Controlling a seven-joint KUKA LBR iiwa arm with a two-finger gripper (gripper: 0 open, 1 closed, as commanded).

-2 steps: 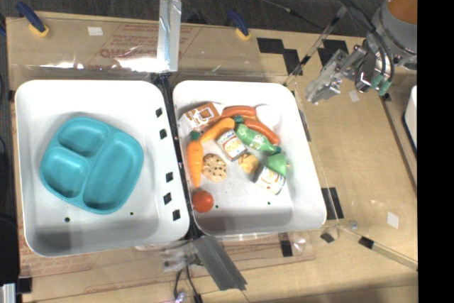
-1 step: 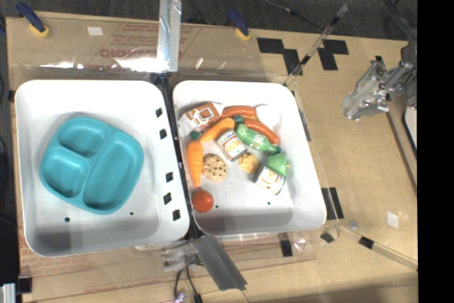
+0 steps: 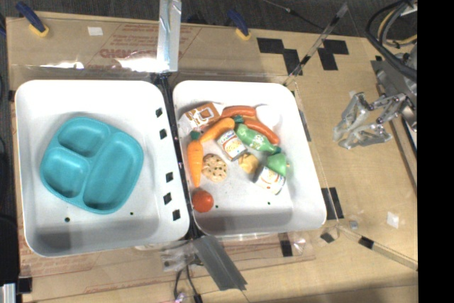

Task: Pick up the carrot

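Your metal-grey two-finger gripper (image 3: 364, 121) is parked out over the bare brown bench, well right of both bins, and from this slant you cannot tell whether it is spread or closed. Nothing sits in it.

Your target, the slim orange plastic carrot with a green stub on top (image 3: 194, 161), lies flat in the right-hand shallow white bin (image 3: 301, 184), lengthwise along its left wall, tapering toward the near side. That spot looks awkward: the wall is just beside it on one flank, so I'd judge a grasp across its width has little room there.

A round speckled biscuit (image 3: 213, 168) is just beside it on the other flank, and a glossy red toy tomato (image 3: 202, 201) sits at its tip. Above it, a second orange, rounded piece (image 3: 218, 128) leans across the heap, easy to mistake for the carrot.

The left-hand white bin (image 3: 28, 110) holds a smooth teal divided plate (image 3: 91, 164).
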